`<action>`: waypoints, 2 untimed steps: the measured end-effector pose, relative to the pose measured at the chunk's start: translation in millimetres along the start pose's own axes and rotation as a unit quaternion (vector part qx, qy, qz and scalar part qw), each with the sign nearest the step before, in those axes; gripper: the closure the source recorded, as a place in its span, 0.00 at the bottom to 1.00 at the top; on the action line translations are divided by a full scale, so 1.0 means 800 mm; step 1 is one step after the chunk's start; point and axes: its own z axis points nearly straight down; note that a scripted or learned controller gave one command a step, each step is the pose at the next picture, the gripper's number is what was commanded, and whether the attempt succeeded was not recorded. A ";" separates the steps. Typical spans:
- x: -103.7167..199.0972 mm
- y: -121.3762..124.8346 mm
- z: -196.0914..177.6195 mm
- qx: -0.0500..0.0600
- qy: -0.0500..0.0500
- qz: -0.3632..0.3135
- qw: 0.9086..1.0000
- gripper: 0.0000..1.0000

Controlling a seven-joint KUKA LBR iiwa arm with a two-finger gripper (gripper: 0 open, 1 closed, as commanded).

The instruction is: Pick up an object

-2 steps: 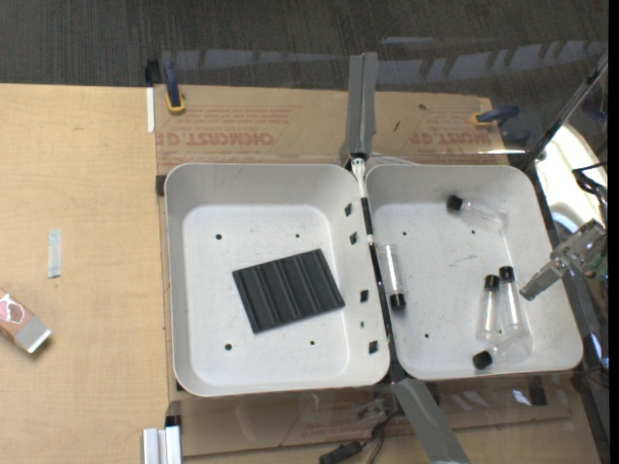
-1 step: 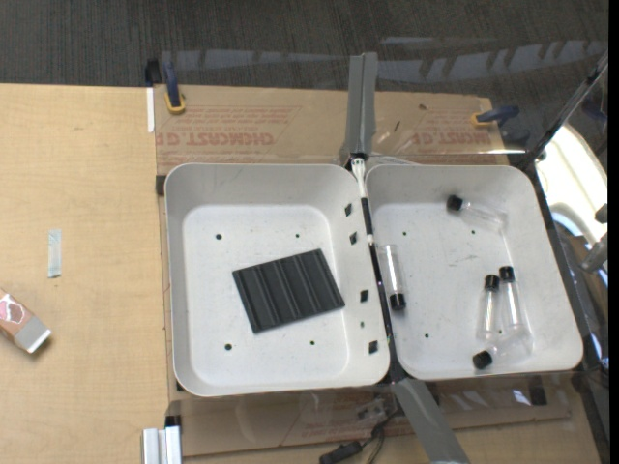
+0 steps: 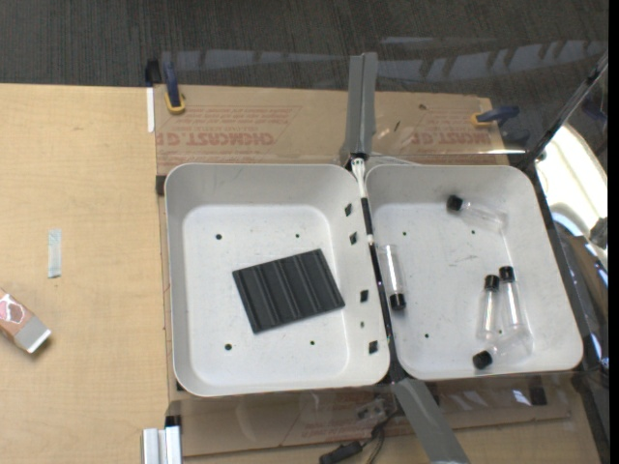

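Two white bins [image 3: 184, 259] on cardboard [image 3: 232, 138]

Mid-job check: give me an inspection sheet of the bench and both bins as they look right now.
Surface: tan bench bearing two white bins side by side, cardboard beneath them.
Job's things: left bin holds a dark ribbed flat panel; right bin holds clear vials with black caps, one along its left wall, one near the top, two side by side lower right, one by the front rim.
Clutter: small grey strip; small red-and-white item at left edge.
Grippers: nothing seen.
Cables: dark cable at the front.
Surroundings: dark carpet.
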 end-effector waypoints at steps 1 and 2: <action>0.000 0.000 0.000 0.000 0.000 0.000 1.000 0.00; -0.002 0.001 -0.011 0.000 -0.002 0.001 1.000 1.00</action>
